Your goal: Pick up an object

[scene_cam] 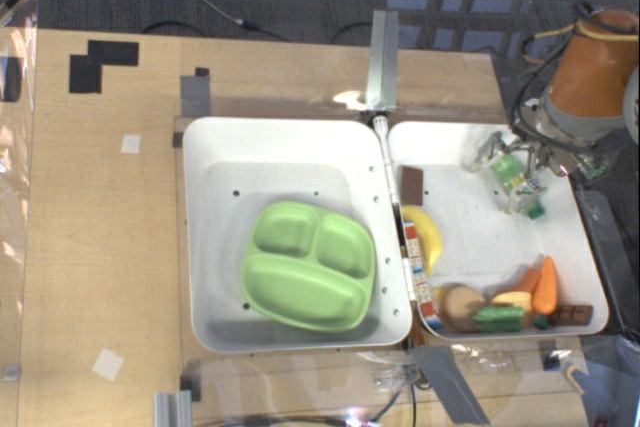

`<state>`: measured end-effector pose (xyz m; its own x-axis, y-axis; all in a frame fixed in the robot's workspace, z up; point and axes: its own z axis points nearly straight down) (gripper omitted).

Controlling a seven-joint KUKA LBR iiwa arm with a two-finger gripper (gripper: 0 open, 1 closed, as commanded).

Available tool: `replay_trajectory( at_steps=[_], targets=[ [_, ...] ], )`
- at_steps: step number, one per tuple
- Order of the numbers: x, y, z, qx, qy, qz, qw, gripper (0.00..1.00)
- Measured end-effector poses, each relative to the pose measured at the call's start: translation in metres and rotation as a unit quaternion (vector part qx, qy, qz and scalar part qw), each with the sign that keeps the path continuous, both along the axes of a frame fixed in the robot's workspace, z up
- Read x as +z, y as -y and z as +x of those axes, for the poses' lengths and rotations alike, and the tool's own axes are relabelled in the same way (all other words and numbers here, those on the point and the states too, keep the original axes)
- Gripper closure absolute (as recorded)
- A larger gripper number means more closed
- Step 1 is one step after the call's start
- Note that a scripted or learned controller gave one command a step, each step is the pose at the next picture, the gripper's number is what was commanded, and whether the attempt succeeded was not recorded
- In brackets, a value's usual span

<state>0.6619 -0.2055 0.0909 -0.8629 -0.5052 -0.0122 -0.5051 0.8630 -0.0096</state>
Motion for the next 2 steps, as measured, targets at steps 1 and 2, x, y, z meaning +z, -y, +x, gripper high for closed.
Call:
replay_trajectory(
  at_steps=[1, 2],
  targets=[
    [0.016, -0.001, 0.004, 0.000, 0.007, -0.0004, 1.0000, 1.00],
    [0.164, -0.044, 0.013, -0.025, 0.007, -0.0001, 0.9997, 1.00]
  ],
)
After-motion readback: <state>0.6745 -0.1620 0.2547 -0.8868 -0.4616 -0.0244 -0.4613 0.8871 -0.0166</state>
